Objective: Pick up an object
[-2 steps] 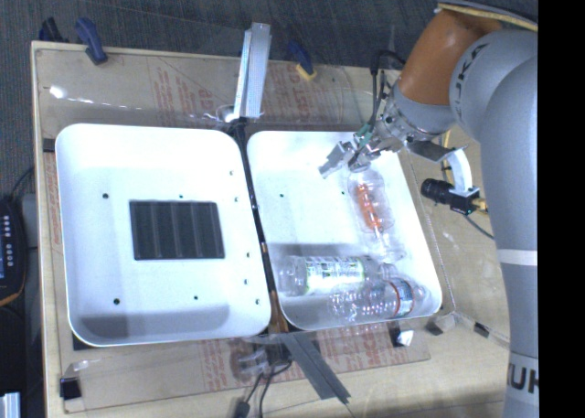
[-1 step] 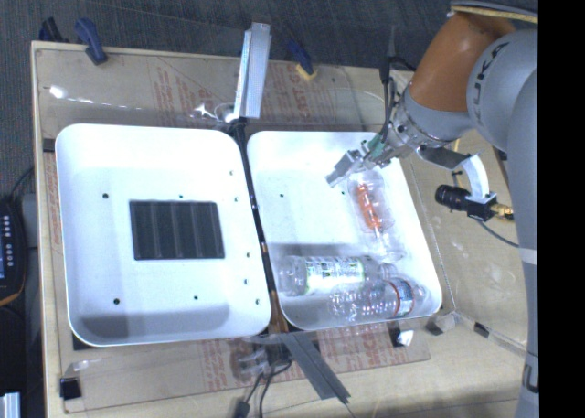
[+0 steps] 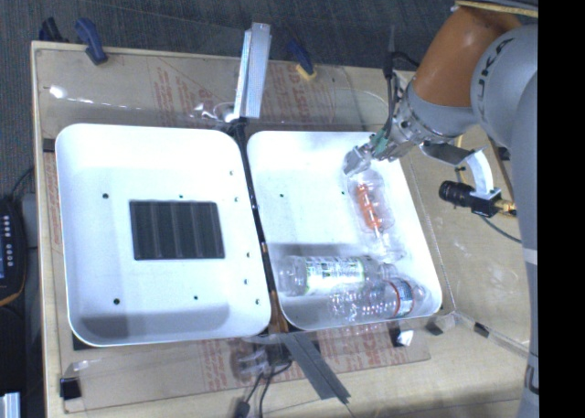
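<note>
Bottles — three, all clear crinkled plastic, all lying in the right bin. One with an orange label, slanted along the bin's right side, neck end up toward the far right corner. One with a green and white label, on its side across the near part of the bin, just beside the central divide. One with a red and blue label, on its side along the near wall, touching or nearly touching the green-labelled one. Bins — two, shallow, white, glossy, rounded at the corners, set side by side on a pale counter under clear sheeting. Left bin with one dark ribbed rectangular panel flat on its floor, plus a scatter of small dark holes. Arm: one, grey, with an orange band, reaching in from the right. Jaws low over the far right corner of the right bin, right at the neck end of the orange-labelled bottle; whether open, closed or gripping, cannot tell — too small and blurred against the clear plastic. Clamps: three blue ones along the far edge of the counter, one at.
</note>
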`<state>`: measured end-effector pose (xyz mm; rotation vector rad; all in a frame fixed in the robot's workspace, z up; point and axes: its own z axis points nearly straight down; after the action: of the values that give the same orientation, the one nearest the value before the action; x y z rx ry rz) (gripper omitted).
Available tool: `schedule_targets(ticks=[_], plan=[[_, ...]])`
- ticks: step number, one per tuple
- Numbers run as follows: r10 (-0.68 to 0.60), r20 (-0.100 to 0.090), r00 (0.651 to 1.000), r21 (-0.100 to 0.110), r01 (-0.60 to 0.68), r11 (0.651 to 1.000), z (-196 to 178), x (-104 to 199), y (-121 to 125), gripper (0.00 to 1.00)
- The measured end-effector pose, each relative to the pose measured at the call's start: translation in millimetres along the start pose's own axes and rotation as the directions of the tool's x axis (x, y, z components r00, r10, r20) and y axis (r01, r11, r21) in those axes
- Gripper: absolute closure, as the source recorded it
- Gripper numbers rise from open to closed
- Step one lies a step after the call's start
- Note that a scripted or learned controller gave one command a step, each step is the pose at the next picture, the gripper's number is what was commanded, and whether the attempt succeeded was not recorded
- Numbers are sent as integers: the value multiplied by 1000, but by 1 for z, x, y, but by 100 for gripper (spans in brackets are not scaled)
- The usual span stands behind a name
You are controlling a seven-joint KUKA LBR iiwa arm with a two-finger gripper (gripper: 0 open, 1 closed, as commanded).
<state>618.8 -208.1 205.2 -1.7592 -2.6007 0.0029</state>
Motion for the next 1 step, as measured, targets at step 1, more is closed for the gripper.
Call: schedule_targets(ticks=[1], plan=[[0,0,1000,0,0,1000,0,0,0,0]])
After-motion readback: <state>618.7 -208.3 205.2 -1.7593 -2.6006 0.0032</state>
